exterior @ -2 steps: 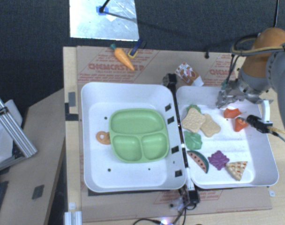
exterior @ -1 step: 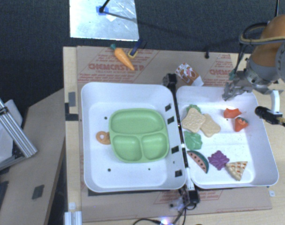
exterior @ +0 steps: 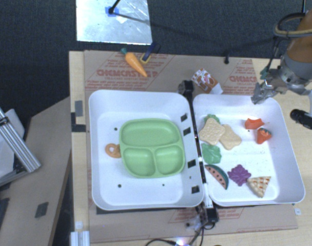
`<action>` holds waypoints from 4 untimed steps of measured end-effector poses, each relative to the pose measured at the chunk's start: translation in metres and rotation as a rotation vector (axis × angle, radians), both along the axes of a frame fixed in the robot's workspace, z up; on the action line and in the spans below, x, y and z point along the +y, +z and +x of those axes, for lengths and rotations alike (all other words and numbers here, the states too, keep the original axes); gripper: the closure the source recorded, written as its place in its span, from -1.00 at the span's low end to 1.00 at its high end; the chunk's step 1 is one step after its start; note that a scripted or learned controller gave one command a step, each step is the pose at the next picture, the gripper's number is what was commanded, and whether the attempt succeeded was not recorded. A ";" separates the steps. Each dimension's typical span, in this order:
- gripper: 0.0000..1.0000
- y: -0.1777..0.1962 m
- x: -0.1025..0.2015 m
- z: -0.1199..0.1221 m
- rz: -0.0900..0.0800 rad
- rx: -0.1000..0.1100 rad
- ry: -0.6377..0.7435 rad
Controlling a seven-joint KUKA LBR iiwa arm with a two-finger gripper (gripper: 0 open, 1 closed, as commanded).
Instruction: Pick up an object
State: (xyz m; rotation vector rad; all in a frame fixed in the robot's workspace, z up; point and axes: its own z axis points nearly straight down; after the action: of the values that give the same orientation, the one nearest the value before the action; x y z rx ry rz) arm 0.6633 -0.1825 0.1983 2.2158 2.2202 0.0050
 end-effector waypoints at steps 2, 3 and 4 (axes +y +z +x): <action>1.00 0.019 0.055 -0.005 0.003 0.004 0.007; 1.00 0.031 0.113 -0.017 0.003 0.003 0.008; 1.00 0.037 0.173 -0.027 0.004 0.005 0.009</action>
State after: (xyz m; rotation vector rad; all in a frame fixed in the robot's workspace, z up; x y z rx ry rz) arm 0.6360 -0.0093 0.2354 2.2100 2.2347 0.0038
